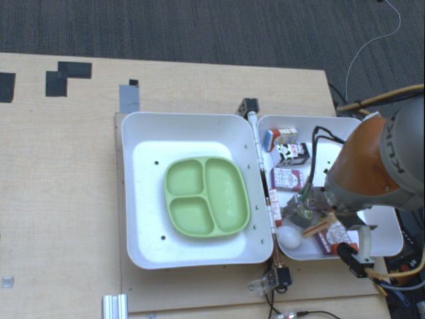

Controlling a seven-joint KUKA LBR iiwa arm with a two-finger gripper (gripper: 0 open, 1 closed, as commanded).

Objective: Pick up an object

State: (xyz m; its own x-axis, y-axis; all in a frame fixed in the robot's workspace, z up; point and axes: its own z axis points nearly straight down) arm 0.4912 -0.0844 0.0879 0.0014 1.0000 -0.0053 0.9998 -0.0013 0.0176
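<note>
In the camera view, the gripper hung over the right bin, amid its clutter; whether it was apart or clamped could not be told; a smooth white ball lay just below-left of it, a glossy pink packet just above-left; the left bin bore a moulded green divided plate.

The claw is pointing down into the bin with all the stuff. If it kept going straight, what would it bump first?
Probably the cluttered small items under the claw in the right bin, near the white ball; depth is hard to judge.
</note>
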